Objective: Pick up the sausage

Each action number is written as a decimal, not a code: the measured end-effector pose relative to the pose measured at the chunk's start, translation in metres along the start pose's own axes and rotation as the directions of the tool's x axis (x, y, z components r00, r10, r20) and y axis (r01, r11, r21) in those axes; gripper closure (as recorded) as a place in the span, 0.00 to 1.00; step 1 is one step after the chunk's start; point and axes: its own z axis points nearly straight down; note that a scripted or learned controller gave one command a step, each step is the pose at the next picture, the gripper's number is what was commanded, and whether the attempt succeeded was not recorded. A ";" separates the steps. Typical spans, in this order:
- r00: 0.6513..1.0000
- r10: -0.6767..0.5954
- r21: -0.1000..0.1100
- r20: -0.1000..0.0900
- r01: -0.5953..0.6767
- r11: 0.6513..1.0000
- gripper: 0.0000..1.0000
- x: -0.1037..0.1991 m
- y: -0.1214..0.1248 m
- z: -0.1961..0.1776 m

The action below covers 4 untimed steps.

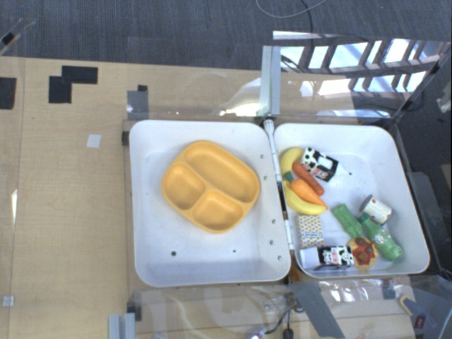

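Note:
The sausage point(311, 176) is a short reddish-brown piece in the right bin point(367, 147), near that bin's left wall. It lies slantwise across a yellow banana point(298, 198), and an orange carrot point(304, 188) rests right against its lower side. A small black-and-white cow-pattern carton point(322, 164) touches its upper right end.
The left bin point(162, 260) holds a yellow three-section plate point(210, 185). Lower in the right bin lie a patterned cracker point(310, 227), a second cow-pattern carton point(333, 256), a green bottle point(347, 219), a small can point(376, 208) and a red-orange food item point(362, 251).

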 end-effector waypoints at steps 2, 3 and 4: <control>0.982 -0.189 0.006 -0.004 0.189 0.982 1.00 -0.020 -0.015 0.012; 0.996 -0.086 0.015 -0.010 0.086 0.996 1.00 -0.017 -0.029 0.069; 0.989 -0.145 0.012 -0.009 0.145 0.989 1.00 -0.031 0.037 0.026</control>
